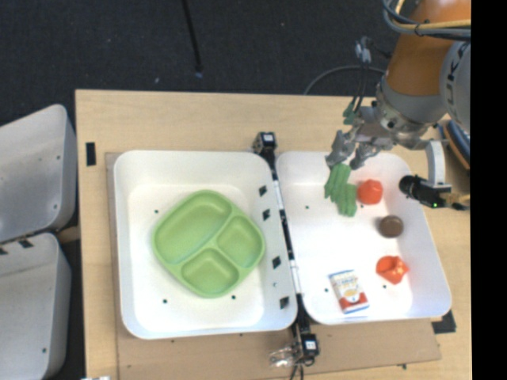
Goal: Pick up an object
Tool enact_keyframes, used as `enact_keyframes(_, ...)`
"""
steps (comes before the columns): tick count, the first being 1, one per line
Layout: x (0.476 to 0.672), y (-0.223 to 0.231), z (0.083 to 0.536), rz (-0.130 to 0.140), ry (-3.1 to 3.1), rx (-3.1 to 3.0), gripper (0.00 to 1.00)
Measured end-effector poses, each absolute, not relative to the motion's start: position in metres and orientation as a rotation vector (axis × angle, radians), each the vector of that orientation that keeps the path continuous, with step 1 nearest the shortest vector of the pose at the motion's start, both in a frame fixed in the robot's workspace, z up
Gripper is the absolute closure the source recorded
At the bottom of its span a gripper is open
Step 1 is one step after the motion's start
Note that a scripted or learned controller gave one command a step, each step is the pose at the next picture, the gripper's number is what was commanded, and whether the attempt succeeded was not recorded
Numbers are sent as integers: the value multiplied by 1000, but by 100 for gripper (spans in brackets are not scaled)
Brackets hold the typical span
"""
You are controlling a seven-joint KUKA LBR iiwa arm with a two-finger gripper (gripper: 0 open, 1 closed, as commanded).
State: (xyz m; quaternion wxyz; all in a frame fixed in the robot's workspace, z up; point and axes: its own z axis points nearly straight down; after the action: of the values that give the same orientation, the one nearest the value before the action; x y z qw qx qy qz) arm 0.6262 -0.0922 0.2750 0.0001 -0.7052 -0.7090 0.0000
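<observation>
My gripper [346, 160] hangs over the back of the right bin [317, 236], under the grey and orange arm. Directly below its tip is a green, lumpy object [341, 190], whose upper end meets the gripper; whether it is gripped is unclear. Beside it to the right lies a small red-orange object [369, 191]. Farther forward are a brown round object [390, 226], another red-orange object [391, 268] and a small white, blue and red carton [348, 291].
The left bin [131, 212] holds a green divided plate [209, 243]. A black-clipped divider [279, 228] separates the two bins. White chair-like shapes [32, 212] stand off the bench's left edge.
</observation>
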Motion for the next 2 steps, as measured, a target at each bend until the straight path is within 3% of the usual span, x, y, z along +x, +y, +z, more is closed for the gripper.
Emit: enact_keyframes(2,651,15,261,-1,-2229,-2215,100)
